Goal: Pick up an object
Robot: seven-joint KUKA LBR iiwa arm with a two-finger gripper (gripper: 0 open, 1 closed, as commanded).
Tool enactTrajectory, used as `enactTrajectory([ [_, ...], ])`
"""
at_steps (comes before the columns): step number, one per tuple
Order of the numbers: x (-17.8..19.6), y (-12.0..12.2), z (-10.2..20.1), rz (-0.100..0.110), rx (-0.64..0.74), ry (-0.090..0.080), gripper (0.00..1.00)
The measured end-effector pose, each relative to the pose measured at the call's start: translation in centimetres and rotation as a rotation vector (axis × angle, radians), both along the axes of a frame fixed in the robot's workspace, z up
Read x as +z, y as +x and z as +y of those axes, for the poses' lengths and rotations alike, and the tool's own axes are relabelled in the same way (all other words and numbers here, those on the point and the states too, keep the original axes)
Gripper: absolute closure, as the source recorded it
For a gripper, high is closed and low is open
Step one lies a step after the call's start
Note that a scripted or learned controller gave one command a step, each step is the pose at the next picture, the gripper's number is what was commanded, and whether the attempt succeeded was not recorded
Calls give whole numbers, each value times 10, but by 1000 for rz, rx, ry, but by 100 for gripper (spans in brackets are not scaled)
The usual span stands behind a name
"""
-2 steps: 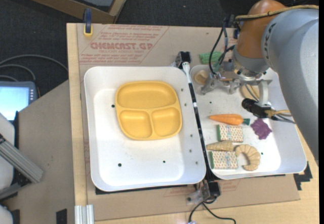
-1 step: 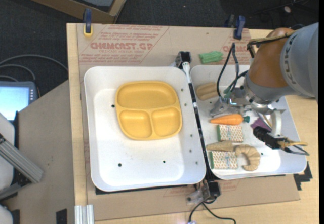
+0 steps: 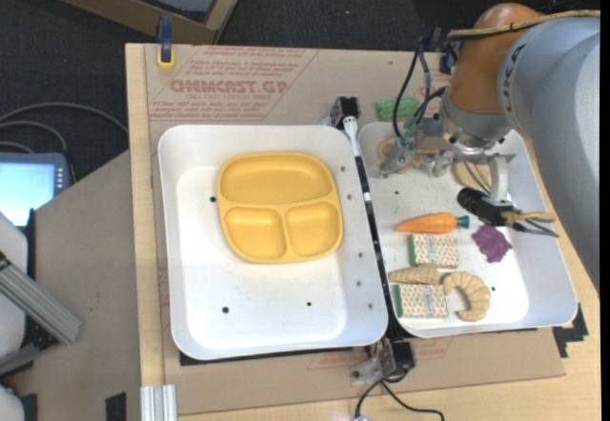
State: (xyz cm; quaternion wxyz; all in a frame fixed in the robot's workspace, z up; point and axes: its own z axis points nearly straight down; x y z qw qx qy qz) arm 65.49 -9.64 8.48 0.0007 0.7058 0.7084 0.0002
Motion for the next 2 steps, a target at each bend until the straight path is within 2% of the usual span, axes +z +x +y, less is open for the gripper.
enactTrajectory([
  [1, -2, 8, -2, 24, 1, 4, 0],
  [2, 7, -75, -28, 9, -9, 2, 0],
])
